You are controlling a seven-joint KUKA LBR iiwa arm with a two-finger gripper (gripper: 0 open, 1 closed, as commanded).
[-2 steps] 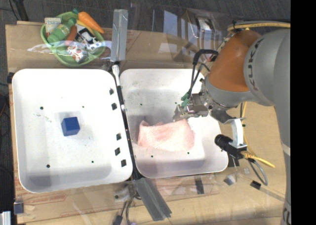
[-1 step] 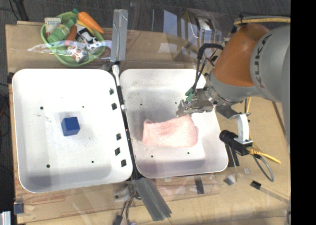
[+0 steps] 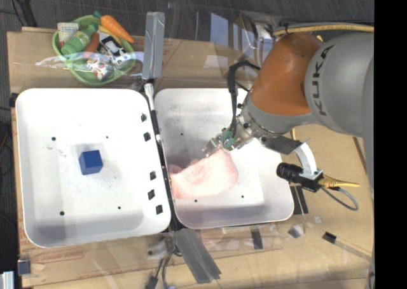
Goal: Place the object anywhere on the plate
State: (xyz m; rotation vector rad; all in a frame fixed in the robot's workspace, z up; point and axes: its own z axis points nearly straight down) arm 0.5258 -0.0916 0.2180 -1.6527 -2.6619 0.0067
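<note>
A blue cube [image 3: 91,161] rests on the floor of the left bin [image 3: 38,129], left of its middle. A pale pink plate [image 3: 203,176] lies in the right bin [image 3: 267,199], near the front left. My gripper [image 3: 224,141] hangs over the right bin, right at the plate's far right edge. The grey and orange arm above hides much of the gripper. The cube is far to the left of the gripper, across the wall between the bins.
A green bowl [image 3: 82,75] of toy vegetables, a carrot among them, stands on the bench behind the left bin. The arm covers the right bin's back right part. Black clips line the wall between the bins.
</note>
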